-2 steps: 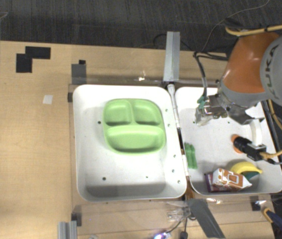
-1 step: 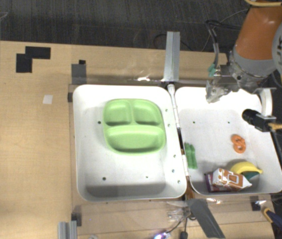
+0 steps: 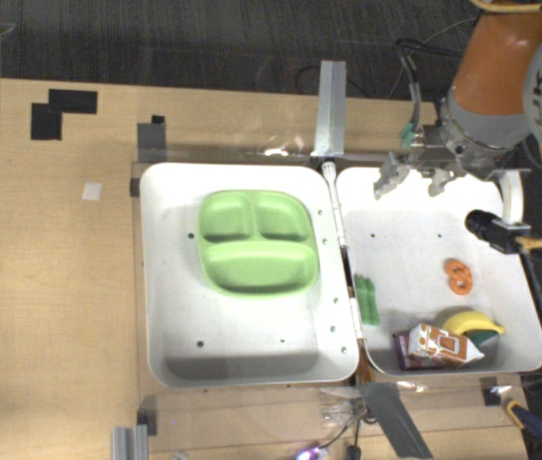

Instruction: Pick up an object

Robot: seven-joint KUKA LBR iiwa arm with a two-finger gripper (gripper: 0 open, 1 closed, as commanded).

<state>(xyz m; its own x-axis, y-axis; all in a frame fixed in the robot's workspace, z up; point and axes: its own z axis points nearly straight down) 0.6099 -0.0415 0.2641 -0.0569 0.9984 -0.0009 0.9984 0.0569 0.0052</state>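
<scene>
Reaches in over the far edge of the right bin (image 3: 530, 353), orange band uppermost, wrist pointing down. Claw (image 3: 411, 182) spread, fingers apart, pinching nothing, hanging above bare bin floor. Well toward the near side of that bin: orange pretzel (image 3: 459, 275), banana (image 3: 474, 326), small carton (image 3: 439, 346) touching it, green block (image 3: 366, 300) by the bin's left wall.

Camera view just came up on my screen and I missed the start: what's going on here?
A robot arm reaches in over the right bin, its gripper open near the bin's far edge and holding nothing. A pretzel, banana, carton and green block lie in that bin. The left bin holds a green tray.
</scene>
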